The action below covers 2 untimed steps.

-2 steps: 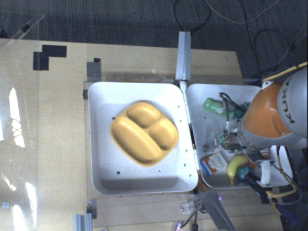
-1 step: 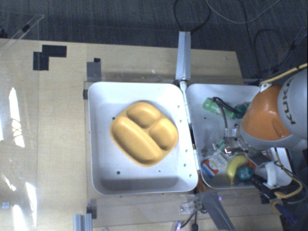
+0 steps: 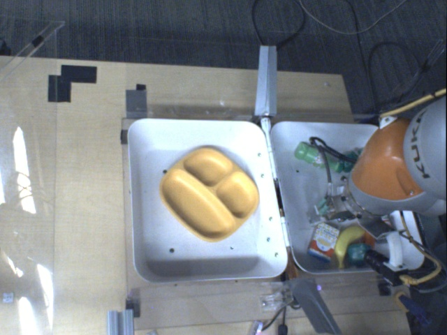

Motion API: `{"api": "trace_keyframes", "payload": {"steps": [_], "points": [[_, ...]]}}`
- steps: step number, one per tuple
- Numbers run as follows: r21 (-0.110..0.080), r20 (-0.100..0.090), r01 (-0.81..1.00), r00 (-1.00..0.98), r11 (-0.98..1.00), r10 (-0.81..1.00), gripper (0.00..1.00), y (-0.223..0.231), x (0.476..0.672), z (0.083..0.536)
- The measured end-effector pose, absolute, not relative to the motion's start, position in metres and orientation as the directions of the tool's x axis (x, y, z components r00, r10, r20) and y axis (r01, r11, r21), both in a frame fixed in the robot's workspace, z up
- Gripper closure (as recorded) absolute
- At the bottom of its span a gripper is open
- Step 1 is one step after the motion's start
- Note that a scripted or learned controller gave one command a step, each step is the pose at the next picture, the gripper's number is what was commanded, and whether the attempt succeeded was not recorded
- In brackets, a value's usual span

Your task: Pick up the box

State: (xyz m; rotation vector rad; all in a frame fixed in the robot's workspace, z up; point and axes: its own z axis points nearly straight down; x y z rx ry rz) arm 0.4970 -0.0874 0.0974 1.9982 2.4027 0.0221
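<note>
Against R bin's (image 3: 302,160) front wall, box (image 3: 323,241) beside banana (image 3: 347,243); fingers' (image 3: 334,208) state unclear.

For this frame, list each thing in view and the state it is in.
Yellow tray: lying flat in the left bin, apart from the arm.
Box: lying in the right bin, near the front wall, beside the banana.
Banana: lying next to the box, partly under the arm.
Green bottle: on its side at the back of the right bin.
Arm: reaching over the right bin.
</note>
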Motion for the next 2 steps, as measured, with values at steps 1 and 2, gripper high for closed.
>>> {"api": "trace_keyframes", "payload": {"steps": [1,2], "points": [[0.021,-0.004,0.983,-0.182,0.182,0.983,0.00,-0.088,0.497,0.097],[0.014,-0.001,0.954,-0.301,0.301,0.954,0.00,-0.108,0.493,0.088]]}}
